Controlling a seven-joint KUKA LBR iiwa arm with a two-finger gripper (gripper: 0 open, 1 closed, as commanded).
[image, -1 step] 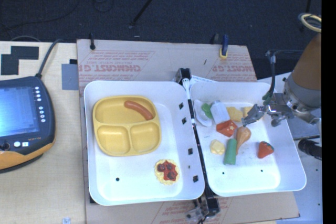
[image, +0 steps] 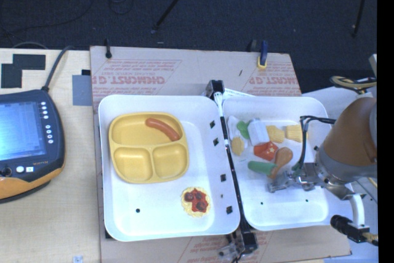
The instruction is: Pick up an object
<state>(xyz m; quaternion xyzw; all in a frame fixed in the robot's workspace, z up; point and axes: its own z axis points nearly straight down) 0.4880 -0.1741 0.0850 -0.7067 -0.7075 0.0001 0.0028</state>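
Two shallow white plastic bins (image: 123, 225) sit on cardboard. At three o'clock, the metal two-finger gripper (image: 275, 185) hovers by toy food; I cannot tell its state.

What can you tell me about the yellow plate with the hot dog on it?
The yellow plate looks like smooth plastic, rounded at its corners, split into three compartments: one wide at the top, two smaller below. It lies flat in the left white bin, toward its upper left. A reddish sausage rests slanted in the top compartment.

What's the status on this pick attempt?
Pincer low in right bin, grip unclear. Beside drumstick and green piece. Toy food crowds close.
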